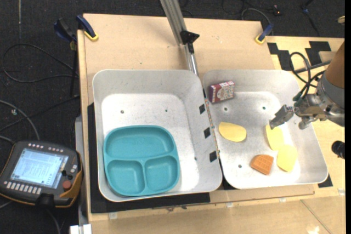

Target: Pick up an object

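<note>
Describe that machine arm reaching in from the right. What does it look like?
The arm looks grey with an orange-brown band near the picture's edge. Black cables loop beside it. It ends in a grey metal gripper with a dark, slim, angled finger over the right bin.

Even overhead light, fairly bright. Soft short shadows under bins (148,85). Mild glare on white bin walls. Floor dark. Slightly soft focus, pincer (290,117) a bit blurred.

The grey arm with its orange band (335,78) is cut off by the right edge. The print on the small maroon carton (221,91) is too small to read. The two-finger metal gripper (290,115) overlaps the top of a pale yellow flat piece (273,138) (finger state indeterminate).
</note>
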Available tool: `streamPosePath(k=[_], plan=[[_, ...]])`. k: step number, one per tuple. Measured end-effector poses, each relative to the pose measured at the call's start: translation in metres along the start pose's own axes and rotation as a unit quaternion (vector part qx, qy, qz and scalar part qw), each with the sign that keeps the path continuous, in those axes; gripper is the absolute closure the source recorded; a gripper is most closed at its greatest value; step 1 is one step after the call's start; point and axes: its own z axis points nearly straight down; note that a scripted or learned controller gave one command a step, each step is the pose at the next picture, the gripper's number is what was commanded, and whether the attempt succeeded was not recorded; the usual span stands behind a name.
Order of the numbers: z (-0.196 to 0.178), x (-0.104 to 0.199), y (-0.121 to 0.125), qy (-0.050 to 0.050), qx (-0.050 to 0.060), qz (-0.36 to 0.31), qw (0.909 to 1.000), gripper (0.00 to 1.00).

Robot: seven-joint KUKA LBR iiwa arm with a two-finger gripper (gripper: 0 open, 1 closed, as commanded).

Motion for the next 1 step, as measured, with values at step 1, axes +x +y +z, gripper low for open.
streamPosePath(k=[1], plan=[[-0.0101, 0.0002, 0.0009, 0.0, -0.001, -0.001, 1.0, 1.0]])
